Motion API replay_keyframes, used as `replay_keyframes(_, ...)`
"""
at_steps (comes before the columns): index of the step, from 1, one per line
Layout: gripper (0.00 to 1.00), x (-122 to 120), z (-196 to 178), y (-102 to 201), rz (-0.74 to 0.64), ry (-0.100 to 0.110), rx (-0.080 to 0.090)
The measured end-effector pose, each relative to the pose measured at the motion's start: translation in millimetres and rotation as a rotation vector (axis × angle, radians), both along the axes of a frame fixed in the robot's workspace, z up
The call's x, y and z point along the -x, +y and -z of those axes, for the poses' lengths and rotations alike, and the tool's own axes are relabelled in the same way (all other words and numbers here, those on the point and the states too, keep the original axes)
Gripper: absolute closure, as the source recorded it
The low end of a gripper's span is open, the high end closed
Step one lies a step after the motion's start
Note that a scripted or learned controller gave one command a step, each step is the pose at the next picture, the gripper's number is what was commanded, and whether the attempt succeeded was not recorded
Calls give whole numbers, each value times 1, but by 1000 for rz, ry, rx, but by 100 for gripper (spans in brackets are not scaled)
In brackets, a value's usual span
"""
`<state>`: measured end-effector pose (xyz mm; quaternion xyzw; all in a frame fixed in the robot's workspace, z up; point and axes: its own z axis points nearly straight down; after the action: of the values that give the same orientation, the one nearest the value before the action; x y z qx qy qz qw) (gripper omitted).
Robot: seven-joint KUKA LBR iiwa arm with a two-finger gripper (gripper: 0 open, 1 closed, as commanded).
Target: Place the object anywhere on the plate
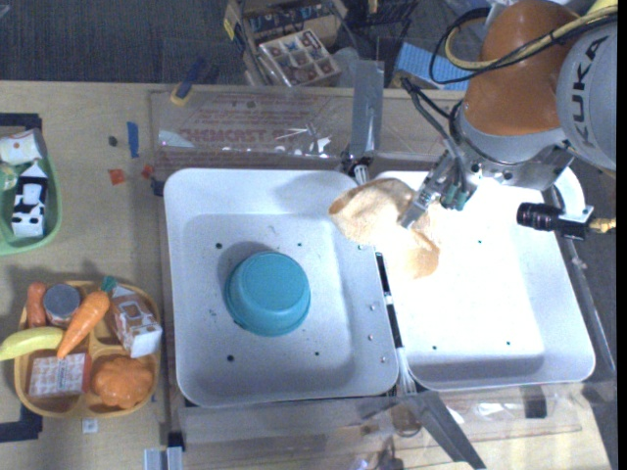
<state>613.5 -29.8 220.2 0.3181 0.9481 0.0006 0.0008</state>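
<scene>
Cluttered counter; your gripper (423,207) jaws seem pinched on the limp cloth (377,211); it could sag off the bowl (268,293).

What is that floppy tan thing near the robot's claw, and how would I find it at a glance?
Start at the two white bins; the left bin holds a round teal plate. Follow the ridge between the bins toward the far edge, just below the gripper. There a soft tan cloth-like object drapes across that ridge into the right bin, crumpled and pale where the plate is smooth and blue-green.
</scene>
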Motion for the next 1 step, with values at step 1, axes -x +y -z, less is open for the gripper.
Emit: replay_keyframes(1,100,18,7,48,-398,-1,0)
